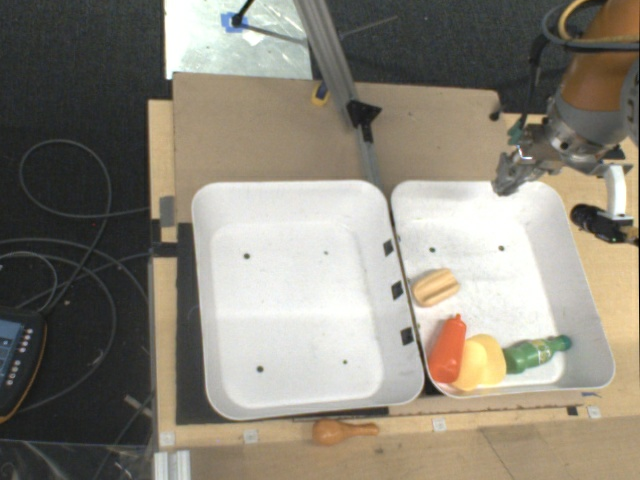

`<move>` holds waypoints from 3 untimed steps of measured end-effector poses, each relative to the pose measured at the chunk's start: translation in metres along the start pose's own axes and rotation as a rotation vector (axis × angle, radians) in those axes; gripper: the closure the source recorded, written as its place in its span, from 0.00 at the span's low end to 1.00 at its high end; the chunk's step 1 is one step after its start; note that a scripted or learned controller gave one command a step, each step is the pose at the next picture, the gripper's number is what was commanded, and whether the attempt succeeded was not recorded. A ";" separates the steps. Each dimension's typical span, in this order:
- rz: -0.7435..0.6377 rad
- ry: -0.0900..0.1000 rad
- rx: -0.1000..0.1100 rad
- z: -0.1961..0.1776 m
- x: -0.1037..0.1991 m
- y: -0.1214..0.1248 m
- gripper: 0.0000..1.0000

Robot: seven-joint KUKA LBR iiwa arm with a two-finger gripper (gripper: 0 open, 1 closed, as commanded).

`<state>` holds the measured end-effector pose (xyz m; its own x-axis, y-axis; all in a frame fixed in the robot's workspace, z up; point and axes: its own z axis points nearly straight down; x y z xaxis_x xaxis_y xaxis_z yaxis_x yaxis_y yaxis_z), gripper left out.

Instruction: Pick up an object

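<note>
The right bin [560,238] holds a tan bread roll [435,287] near its left wall. At its front lie a red-orange bottle [449,348], a yellow pepper-like piece [482,362] and a green bottle [536,352], packed close together. My gripper [506,181] hangs over the far rim of the right bin, well apart from all of these. Nothing is seen between its fingertips.
The left bin [230,218] lies beside the right one, joined by black clips. A tan pear-shaped toy [343,430] rests on the bench in front of the bins. A slanted metal pole [330,48] crosses behind the bins. Cables lie on the floor at left.
</note>
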<state>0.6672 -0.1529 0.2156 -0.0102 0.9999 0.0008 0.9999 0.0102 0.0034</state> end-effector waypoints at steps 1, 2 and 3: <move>0.001 0.001 0.004 0.002 0.043 -0.022 1.00; -0.001 0.002 0.005 0.006 0.100 -0.043 1.00; -0.001 0.002 0.004 -0.009 0.150 -0.061 1.00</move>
<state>0.6044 -0.0034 0.2247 -0.0109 0.9999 0.0028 0.9999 0.0109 -0.0003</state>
